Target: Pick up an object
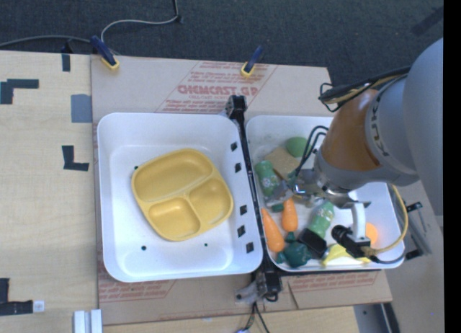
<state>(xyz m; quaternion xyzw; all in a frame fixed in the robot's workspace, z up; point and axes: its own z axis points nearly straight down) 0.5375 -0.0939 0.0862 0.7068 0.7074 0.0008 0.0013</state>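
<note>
The black divider clips [241, 180] between the two bins serve as the reference landmark.

Nearest the camera, to the right of the clips and toward the front edge, the right bin [389, 263] holds a cluster of small toys. A dark green toy [294, 254] lies at the front, with a yellow toy [338, 254] further right of it. Two carrots rest just right of the clips: the larger carrot [272, 231] lies closest to them, and the smaller carrot [289, 216] sits just beyond it. A black block [312, 241] lies beside a green bottle [321, 218].

The gripper [317, 191] is positioned low over this bin, right of the clips, above the toy cluster. Its fingers are hidden among the wrist hardware and the toys; whether they are apart or together cannot be determined, and no object is visibly between them. The orange band [349, 140] and the grey arm [425, 108] extend away to the right.

Just right of the clips, a second green bottle [267, 177] lies next to a brown card [279, 158]. A green ball [296, 145] sits further back.

Left of the clips, the left bin [119, 180] contains a yellow divided plate [182, 193].

Behind both bins, a cardboard sheet [216, 90] is held by two yellow clamps [106, 56].
</note>
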